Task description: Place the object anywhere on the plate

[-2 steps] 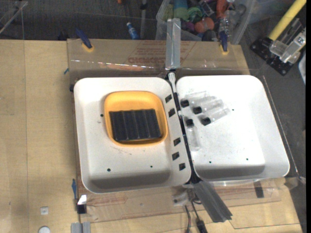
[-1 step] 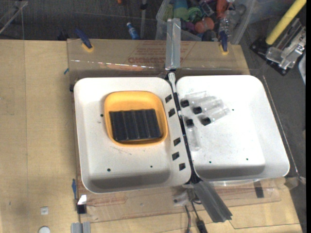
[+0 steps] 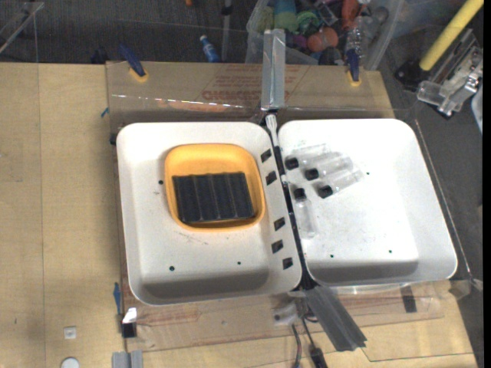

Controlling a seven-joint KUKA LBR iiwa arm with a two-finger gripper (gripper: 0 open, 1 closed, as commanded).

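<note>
A pale wooden bench (image 3: 54, 205) is seen from above, and on it two shallow white bins are set side by side, touching along a middle seam marked with small black tabs. Behind the bins a sheet of brown card is held by blue clamps (image 3: 136, 66), and beyond it, on dark flooring, a clear box of coloured toys (image 3: 322, 6) is stood. At the upper right edge a yellow bar (image 3: 458, 18) is seen slanting above a pale, translucent mechanical part (image 3: 449, 87), whose nature cannot be told. In the left bin (image 3: 142, 205) an orange plate (image 3: 211, 153) with rounded corners is laid. The object (image 3: 212, 196), a dark, flat rectangle ribbed with parallel ridges, is found lying on the plate, towards its near edge and within its rim. In the right bin (image 3: 383, 221) a few clear vials (image 3: 322, 173) with black caps are scattered near the seam.
</note>
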